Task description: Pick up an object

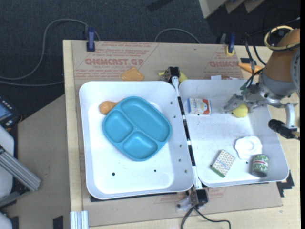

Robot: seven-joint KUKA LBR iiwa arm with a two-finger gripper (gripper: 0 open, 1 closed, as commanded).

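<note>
My gripper (242, 102) hangs low over the far part of the right bin (279, 149), right above a small yellow object (241, 111) that lies on the bin floor; the object shows just under the gripper's tip. The same bin holds a white packet with red and blue print (198, 106), a white round lid (248, 146), a green-and-white can (259, 165) and a small green patterned box (223, 162). A blue divided plate (137, 127) lies in the left bin (95, 171), with an orange object (107, 107) at its far left edge.
The grey arm with its orange band (281, 56) comes in over the right bin's far right corner. On the bench behind the bins lie an orange piece (132, 74) and a yellow-black item (172, 73). Cables run along the back.
</note>
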